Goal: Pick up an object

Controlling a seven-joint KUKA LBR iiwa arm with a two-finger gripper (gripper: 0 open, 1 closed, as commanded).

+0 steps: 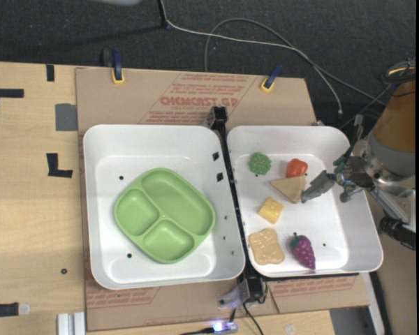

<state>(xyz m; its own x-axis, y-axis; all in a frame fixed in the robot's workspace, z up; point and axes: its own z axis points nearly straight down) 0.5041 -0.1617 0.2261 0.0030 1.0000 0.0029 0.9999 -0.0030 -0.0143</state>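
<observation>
Six toy foods crowd the right bin (pixel 349 253), and the pincer (pixel 315 187), whose spread I cannot tell, touches the cheese wedge (pixel 289 187) and may shove it aside.

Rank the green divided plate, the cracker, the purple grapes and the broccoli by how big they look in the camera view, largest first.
1. Green divided plate, by far the largest.
2. Cracker.
3. Purple grapes, close to the cracker in length but narrower, so this pair is nearly level.
4. Broccoli, smallest.
</observation>
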